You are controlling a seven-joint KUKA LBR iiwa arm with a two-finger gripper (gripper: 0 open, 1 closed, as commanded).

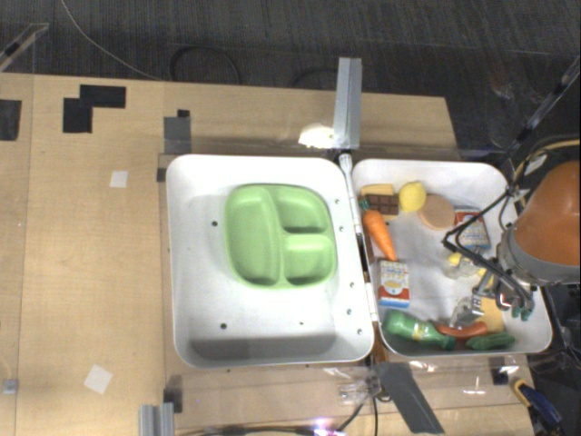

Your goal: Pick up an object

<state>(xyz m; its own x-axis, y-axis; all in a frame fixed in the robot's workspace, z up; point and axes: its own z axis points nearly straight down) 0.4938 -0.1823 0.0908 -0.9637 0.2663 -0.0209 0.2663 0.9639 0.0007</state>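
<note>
- End effector (474, 309) is low in the near right corner of the right bin (472, 173), just above the pile of small things there; I cannot tell its state, because cables and the wrist cover it.
- On the far left, the desk (82, 271) is plain wood with some black marks and small pale squares on it.
- Next comes the left bin (195, 334), which carries one green divided plate (277, 234), lying flat near its middle.
- In the right bin, along its left side, I see a brown and yellow block (379, 198), an orange carrot (379, 232) and a small carton (393, 284) with red and white print.
- At the front of this bin lies a green vegetable (410, 327), and beside it something red, touching the tip of the end effector or very near it.
- Further right are a yellow lemon (413, 196) and a tan round piece (438, 212) at the back wall.
- The arm (549, 225), with its orange band, hangs over the right edge of this bin.
- My judgement: the step in hand is the descent to grasp, not the lift, since nothing is seen raised from the bin.
- The next move calls for closing firmly on one single thing in this crowded corner, then a straight rise.
</note>
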